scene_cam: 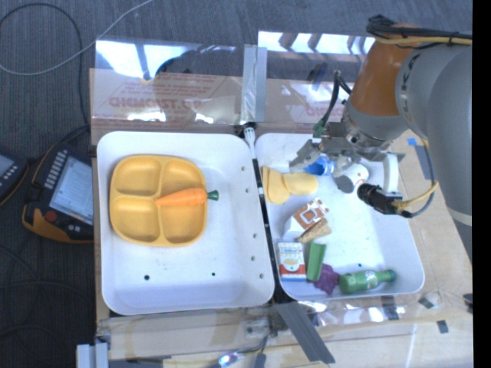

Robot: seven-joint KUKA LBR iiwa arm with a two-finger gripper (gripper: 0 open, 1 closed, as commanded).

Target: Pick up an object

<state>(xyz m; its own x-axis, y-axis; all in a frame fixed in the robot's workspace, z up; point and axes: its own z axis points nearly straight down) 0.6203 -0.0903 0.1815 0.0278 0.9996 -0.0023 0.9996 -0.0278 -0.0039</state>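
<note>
1. Gripper (328, 158) low over the back of the right bin (410, 255); jaw state impossible to tell, fingertips lost among wrist hardware and a blue item (324, 165) directly beneath.
2. Just left of the gripper: pale yellow object (285, 185) lying on the bin floor, touching the divider side.
3. Nearer the front: small carton with orange-and-white print (310, 215), a tan stick-like piece (314, 232) against it, a white-and-red box (289, 258), a green box (315, 261), a purple item (327, 279), and a green bottle (367, 280) on its side near the front wall.
4. Left bin (230, 282): yellow sectioned plate (142, 221) with a carrot (184, 198) lying across it, stem end pointing right.
5. Arm (383, 83) entering from the right, orange band above the wrist, black cables looping alongside.
6. Clear, glare-streaked panels (169, 90) behind both bins.
7. Surroundings: dark grey carpet (46, 90), thin cable (46, 60) trailing over it, handheld pendant with screen (61, 190) on the floor at left.
</note>
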